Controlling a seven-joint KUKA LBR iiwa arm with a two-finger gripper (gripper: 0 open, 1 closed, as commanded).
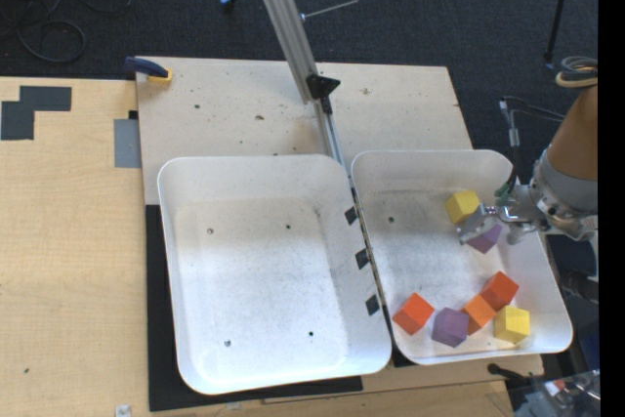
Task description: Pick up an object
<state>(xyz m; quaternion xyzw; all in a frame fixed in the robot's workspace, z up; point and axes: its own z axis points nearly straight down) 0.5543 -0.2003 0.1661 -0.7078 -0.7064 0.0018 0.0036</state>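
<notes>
Small rigid blocks in the right bin [547,347], likely light, are best gripped across flat faces; finger state of gripper [485,228] cannot be told

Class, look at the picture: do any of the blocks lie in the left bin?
No. All the blocks, such as the yellow block, lie in the right bin.

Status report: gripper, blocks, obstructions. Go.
Gripper low in the right bin, over a purple block; grip unconfirmed. Yellow block right beside it, crowding. Five more blocks clustered at the bin's near corner.
</notes>
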